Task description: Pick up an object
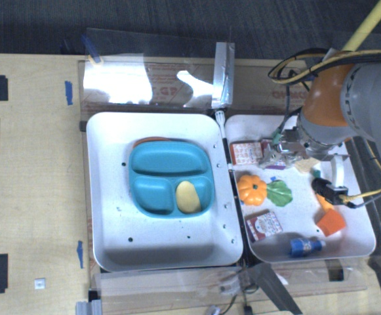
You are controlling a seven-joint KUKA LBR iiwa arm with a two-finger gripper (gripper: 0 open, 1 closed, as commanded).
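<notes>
— Could she tell how the fingers stood?

— No; the gripper (283, 146) was low at the back of the right bin (359, 241), too tangled in cables to say whether they were apart or together.

— And what was there to pick?

— A red-printed packet (246, 153) just beside it, a small orange pumpkin (252, 189) nearer. She judged it the reaching step; next, settling over one object and closing.
</notes>
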